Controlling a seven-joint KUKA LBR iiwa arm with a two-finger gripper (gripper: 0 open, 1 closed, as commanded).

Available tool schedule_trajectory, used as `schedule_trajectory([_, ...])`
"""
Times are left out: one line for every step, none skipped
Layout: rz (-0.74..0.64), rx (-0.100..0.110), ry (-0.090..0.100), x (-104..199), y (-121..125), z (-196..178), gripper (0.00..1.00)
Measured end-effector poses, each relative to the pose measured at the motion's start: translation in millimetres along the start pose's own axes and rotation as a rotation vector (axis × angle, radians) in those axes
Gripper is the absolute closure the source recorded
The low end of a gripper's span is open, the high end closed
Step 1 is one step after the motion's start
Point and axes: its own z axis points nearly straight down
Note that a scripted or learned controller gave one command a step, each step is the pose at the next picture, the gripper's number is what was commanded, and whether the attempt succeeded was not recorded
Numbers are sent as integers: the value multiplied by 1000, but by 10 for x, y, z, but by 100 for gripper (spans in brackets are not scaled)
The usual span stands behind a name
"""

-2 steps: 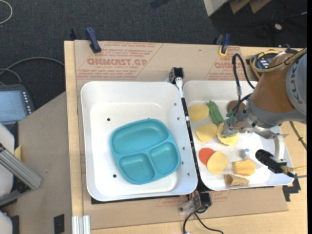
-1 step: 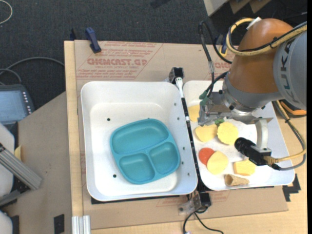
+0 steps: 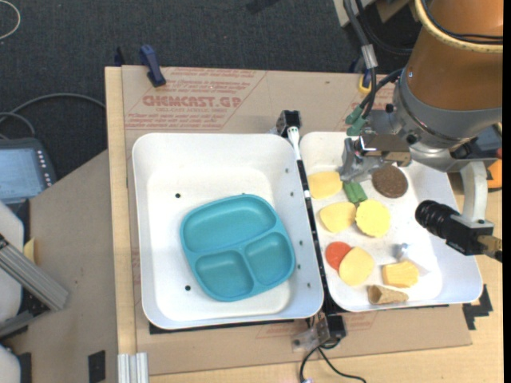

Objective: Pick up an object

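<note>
Claw down in the right bin, near its back left corner, close to the divider between the bins; whether shut or apart cannot be told. Green piece right under the tips, not clearly gripped. Just left of the claw, a yellow slab; just right, a brown disc. Nearer the front, below the claw: two yellow rounds, a red piece, an orange cube, a brown crust by the front rim. Food crowded, little free floor between pieces. Far left of the claw, left bin with a teal divided plate, wide bare margin along its back and left walls.
</note>
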Motion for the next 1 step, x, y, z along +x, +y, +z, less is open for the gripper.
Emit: schedule_trajectory([15,31,-9,-633,-57,1210,100])
